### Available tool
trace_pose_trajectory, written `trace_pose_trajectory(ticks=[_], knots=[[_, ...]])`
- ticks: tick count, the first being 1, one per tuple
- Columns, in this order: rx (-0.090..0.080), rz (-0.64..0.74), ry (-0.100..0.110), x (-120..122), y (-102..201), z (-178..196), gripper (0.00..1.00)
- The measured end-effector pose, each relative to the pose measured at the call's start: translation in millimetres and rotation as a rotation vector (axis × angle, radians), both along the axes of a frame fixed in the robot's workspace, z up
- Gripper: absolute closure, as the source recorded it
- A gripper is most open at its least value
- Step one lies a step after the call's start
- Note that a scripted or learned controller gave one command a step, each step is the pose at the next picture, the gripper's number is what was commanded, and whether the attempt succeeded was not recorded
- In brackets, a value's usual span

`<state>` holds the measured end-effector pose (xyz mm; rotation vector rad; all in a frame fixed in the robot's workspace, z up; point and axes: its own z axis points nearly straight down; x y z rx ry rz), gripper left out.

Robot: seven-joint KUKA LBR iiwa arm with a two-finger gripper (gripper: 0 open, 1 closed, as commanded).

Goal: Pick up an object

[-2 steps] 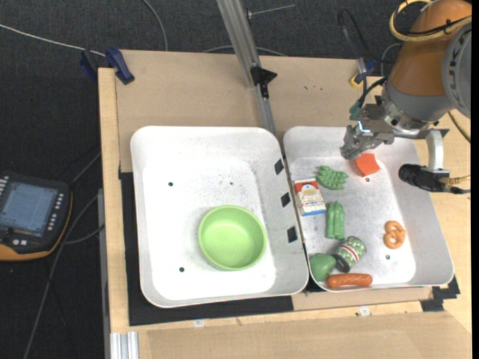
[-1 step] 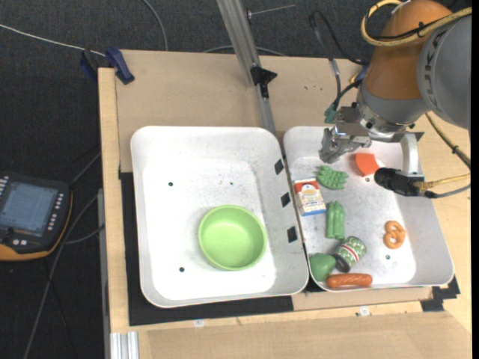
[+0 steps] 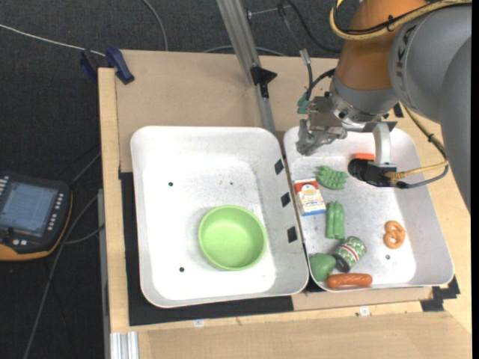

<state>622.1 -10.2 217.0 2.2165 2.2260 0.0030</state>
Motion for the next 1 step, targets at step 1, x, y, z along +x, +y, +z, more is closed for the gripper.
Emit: trace_pose_trajectory(ticks=[1], knots=[[0.001, 0.001, 0.0, -6.8, 60.6, 10.1, 1.0]])
